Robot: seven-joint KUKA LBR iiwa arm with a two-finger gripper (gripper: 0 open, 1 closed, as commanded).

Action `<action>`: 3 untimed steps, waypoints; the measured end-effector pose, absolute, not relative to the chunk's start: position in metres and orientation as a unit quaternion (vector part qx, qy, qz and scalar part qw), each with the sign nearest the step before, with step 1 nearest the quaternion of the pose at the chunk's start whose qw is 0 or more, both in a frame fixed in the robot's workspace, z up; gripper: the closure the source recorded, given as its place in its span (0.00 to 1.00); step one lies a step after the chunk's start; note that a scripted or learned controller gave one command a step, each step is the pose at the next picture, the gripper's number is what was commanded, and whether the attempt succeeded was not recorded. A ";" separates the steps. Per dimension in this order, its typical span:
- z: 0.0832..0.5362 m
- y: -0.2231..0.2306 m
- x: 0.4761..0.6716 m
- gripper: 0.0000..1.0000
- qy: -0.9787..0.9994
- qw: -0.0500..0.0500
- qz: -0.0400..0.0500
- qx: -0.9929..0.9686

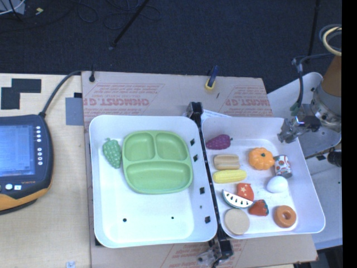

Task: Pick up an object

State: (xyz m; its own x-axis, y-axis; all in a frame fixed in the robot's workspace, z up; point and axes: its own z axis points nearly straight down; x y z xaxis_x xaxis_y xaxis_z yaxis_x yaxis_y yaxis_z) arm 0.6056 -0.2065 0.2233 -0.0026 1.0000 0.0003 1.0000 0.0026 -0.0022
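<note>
The right bin (315,205) holds several toy foods: a purple grape bunch (218,142), a bun (226,162), a yellow corn cob (229,176), an orange pumpkin (261,158), a small can (282,165), a white egg (276,184), a watermelon slice (235,200), a donut (285,216) and a round cookie (237,222). My gripper (289,130) hangs over the bin's far right rim, above and right of the pumpkin and the can. It is apart from all the items.
The left bin (106,216) holds a green divided plate (157,162) and a green grape bunch (112,152). A tablet pendant (19,158) lies at the bench's left. A blue-and-yellow clamp (211,79) sits behind the bins.
</note>
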 end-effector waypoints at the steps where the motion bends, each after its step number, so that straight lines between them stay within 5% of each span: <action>1: 0.223 -0.206 0.606 1.00 -0.708 0.003 0.002 -0.706; 3: 0.224 -0.095 0.637 1.00 -0.709 0.003 0.001 -0.705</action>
State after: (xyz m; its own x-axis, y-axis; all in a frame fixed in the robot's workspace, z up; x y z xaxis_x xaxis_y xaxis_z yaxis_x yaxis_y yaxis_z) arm 0.6374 -0.0947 0.2241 -0.0054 1.0000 0.0020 1.0000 0.0054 -0.0062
